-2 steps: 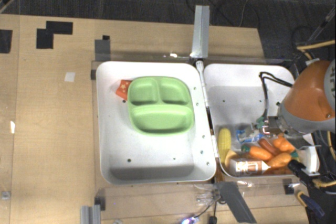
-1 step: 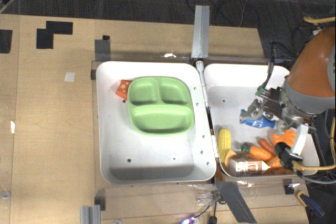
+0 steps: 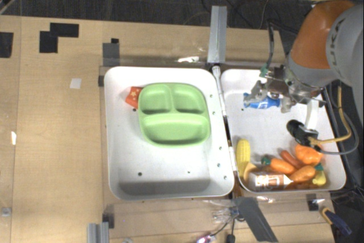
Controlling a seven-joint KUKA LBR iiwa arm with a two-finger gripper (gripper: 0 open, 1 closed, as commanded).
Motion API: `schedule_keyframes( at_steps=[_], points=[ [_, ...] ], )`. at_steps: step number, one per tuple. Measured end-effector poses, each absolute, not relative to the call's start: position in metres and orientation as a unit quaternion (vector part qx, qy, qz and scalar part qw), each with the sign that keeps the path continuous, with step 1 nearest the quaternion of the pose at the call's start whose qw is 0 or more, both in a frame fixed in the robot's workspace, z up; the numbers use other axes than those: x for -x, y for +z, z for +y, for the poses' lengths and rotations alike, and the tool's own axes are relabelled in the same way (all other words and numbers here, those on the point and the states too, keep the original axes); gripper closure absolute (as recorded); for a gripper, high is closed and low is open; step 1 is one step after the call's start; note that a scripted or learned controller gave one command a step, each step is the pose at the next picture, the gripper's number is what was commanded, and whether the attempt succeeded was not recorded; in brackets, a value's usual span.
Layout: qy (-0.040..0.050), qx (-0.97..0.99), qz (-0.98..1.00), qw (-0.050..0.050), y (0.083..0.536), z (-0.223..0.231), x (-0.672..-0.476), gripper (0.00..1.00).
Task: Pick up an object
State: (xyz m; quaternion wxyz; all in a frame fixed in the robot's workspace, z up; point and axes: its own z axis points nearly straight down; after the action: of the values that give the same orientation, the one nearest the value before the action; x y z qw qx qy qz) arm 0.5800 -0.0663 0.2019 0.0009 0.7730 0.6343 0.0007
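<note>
From my feed, two bins sit side by side on the bench (image 3: pixel 51 139). A divided tray (image 3: pixel 173 112) lies in the left bin (image 3: pixel 165 179), toward its far half, with a small packet (image 3: pixel 132 97) tucked against the tray's left far corner. In the right bin (image 3: pixel 267 134), the gripper (image 3: pixel 272 95) hangs over the far part, above what may be a small wrapped item (image 3: pixel 263 103). Along the near edge lie a corn cob (image 3: pixel 243 152) at left, a bottle (image 3: pixel 268 181) beside it, and carrots (image 3: pixel 296 165) to the right.
</note>
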Motion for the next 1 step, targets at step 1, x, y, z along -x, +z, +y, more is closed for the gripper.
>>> schedule_keyframes(
  at_steps=[1],
  points=[
    [0.0004,-0.727,0.687,0.001,0.1287,-0.1510,-0.5346,1.00]
  ],
)
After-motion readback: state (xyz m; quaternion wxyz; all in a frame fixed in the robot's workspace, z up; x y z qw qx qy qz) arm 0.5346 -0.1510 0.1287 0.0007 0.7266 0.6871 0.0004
